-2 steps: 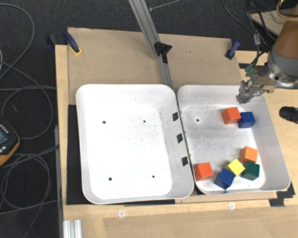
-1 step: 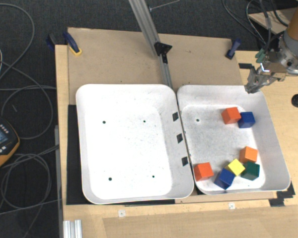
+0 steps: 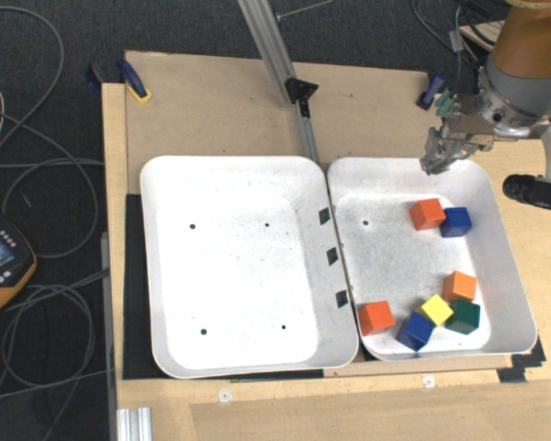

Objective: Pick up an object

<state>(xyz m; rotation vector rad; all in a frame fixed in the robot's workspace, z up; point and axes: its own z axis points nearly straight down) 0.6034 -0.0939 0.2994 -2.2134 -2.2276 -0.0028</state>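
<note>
End effector (image 3: pixel 437 161) hangs over the far rim of the right bin (image 3: pixel 496 246); I cannot tell its state, and nothing shows in it. Orange cube (image 3: pixel 427 214) touches blue cube (image 3: pixel 455 221) just near of it.

Bench (image 3: pixel 211 99) bears two bins — left (image 3: pixel 165 246), right (image 3: pixel 505 246).

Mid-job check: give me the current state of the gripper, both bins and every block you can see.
gripper: above the right bin's far edge, nothing seen between its fingers
left bin: flat on the bench
right bin: holds seven blocks
orange block: touching blue block
lone orange block: apart, near edge
near cluster: blue, yellow, green, orange blocks bunched together
</note>
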